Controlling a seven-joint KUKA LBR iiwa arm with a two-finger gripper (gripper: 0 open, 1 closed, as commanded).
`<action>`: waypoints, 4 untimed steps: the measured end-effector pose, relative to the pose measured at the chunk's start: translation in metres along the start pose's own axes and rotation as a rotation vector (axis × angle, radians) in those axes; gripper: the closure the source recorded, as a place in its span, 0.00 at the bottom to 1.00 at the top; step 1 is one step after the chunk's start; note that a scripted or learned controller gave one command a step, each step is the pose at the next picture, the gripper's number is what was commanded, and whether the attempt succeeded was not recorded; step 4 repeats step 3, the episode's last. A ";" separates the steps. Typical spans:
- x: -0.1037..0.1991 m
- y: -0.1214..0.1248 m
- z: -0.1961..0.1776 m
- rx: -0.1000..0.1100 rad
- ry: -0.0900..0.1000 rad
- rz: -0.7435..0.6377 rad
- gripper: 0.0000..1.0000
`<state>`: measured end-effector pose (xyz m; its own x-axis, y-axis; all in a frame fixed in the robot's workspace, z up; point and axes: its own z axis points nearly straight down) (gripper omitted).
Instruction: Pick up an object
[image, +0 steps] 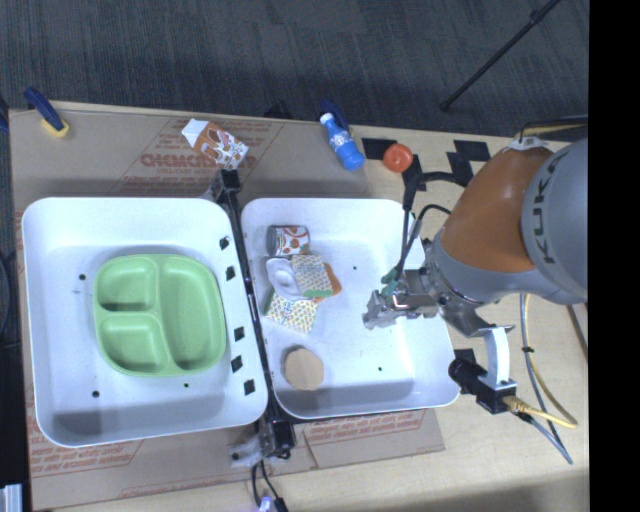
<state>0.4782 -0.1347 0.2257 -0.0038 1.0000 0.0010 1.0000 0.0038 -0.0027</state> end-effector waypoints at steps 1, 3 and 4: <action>-0.007 -0.003 0.041 0.002 -0.001 -0.003 1.00; -0.030 0.053 0.006 -0.002 0.000 -0.002 1.00; -0.030 0.053 0.006 -0.002 0.000 -0.002 1.00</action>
